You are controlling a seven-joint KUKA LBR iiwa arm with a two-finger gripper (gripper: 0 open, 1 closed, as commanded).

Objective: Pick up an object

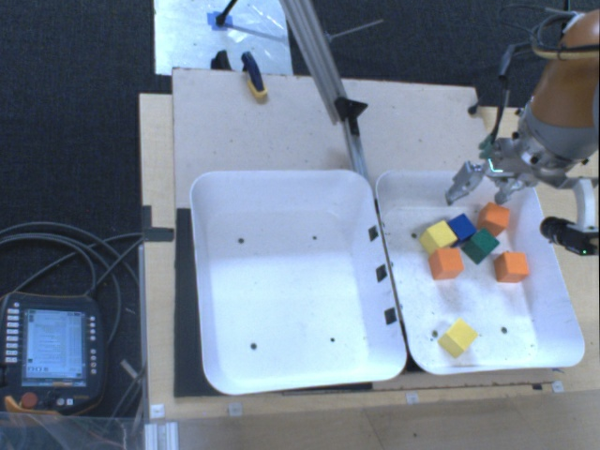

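- I see the gripper (486, 185) over the far side of the right bin (553, 345), its 2 fingers spread apart, clamping nothing.
- The nearest orange cube (494, 217) lies just near-right of the fingertips, beside the blue cube (461, 226), untouched.

No readable text, label or number is showing anywhere; the pendant screen (49, 347) at near left is glowing, its contents too small to read.
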